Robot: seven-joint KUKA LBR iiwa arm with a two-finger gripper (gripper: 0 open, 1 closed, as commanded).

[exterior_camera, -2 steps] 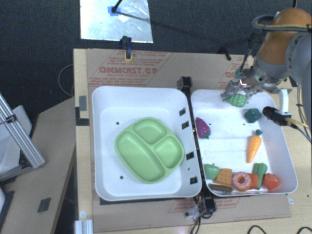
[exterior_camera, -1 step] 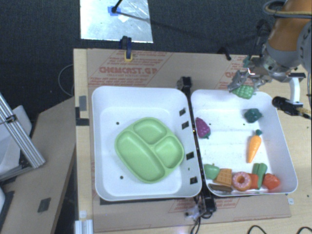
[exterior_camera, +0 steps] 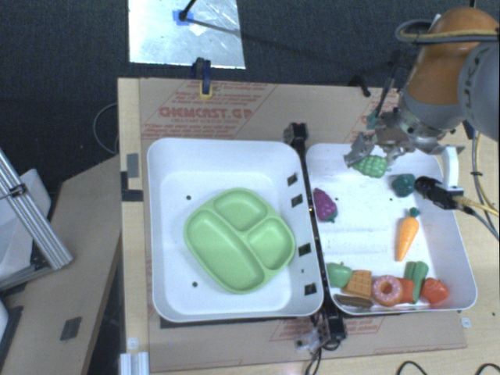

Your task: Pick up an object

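My gripper point(exterior_camera: 373, 151) hangs over the back of the right bin point(exterior_camera: 457, 244), reaching in from the right. A pale green bumpy toy point(exterior_camera: 373, 166) sits directly under its tip, touching or nearly touching it. I cannot see whether the toy is gripped or lying on the bin floor. Other toys in this bin are a purple fruit point(exterior_camera: 324, 205) near the left wall, a dark teal piece point(exterior_camera: 403, 183) and an orange carrot point(exterior_camera: 405, 237).
Along the right bin's front edge lie a green pepper point(exterior_camera: 338, 273), a waffle piece point(exterior_camera: 359, 282), a pink donut point(exterior_camera: 387, 289), a green vegetable point(exterior_camera: 416, 272) and a red tomato point(exterior_camera: 434, 290). The left bin point(exterior_camera: 172, 170) holds a green divided plate point(exterior_camera: 238, 241).
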